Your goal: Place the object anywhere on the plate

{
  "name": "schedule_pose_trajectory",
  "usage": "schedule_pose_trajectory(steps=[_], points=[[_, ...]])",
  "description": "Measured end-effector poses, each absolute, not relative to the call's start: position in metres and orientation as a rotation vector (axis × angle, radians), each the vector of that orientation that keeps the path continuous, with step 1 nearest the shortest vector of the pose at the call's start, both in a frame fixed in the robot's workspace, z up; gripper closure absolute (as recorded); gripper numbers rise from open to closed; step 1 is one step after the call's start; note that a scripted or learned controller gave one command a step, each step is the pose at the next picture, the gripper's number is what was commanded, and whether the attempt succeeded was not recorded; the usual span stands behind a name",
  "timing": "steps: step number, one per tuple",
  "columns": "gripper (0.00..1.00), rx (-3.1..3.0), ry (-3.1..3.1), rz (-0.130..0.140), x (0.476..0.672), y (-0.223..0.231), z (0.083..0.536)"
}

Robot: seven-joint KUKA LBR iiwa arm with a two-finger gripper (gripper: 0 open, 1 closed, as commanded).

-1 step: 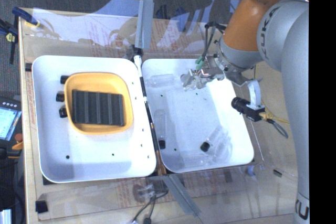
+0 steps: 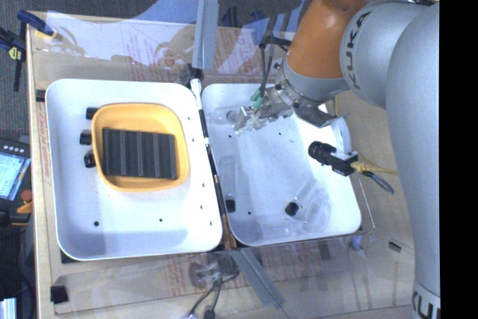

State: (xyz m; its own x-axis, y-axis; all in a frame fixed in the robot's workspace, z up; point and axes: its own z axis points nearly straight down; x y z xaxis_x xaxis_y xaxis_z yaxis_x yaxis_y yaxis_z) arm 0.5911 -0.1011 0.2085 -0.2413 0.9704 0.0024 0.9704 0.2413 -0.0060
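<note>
Fingers (image 2: pixel 246 118) of the single grey arm (image 2: pixel 388 86) hang over the upper part of the right bin (image 2: pixel 336 224), near frame centre; whether they are wide or narrow cannot be told, and nothing shows between them. Two white bins sit side by side on the desk (image 2: pixel 112 48). One yellow plate (image 2: pixel 140 116) with a dark ribbed middle lies in the left bin (image 2: pixel 112 235). One small black object (image 2: pixel 292 208) lies in the right bin's lower part, well apart from the plate.

A yellow plate (image 2: pixel 139 144) with a dark ribbed centre lies flat in the left bin; a small black object (image 2: pixel 292 209) lies in the right bin.
</note>
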Motion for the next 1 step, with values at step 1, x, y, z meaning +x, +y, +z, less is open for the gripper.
schedule_pose_trajectory(steps=[1], points=[[1.0, -1.547, -2.731, 0.003, 0.6039, -0.0373, 0.2041]])
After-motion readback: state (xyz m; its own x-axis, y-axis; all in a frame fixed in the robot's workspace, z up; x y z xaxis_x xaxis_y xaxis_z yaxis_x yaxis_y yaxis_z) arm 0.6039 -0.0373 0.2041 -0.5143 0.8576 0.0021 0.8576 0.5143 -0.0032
